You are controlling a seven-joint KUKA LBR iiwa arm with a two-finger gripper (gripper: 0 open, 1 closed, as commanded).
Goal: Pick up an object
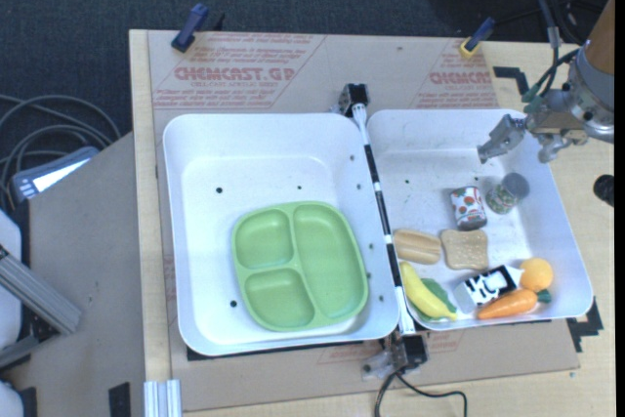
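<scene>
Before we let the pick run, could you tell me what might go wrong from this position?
The gripper is open above the right bin's bare upper part, away from the items, so closing here would likely grab nothing. Lower down, the bun, toast, banana and carrot lie crowded together; a descent there could nudge neighbours or catch two.

One fixed camera, high above the bench (293, 63), slanted downward, both white bins (195, 151) framed

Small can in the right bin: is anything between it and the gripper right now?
Nothing visible. The gripper hangs over the far part of the right bin, and only bare white floor lies between it and the small can. A grey jar stands just beside the can, apart from it.
</scene>
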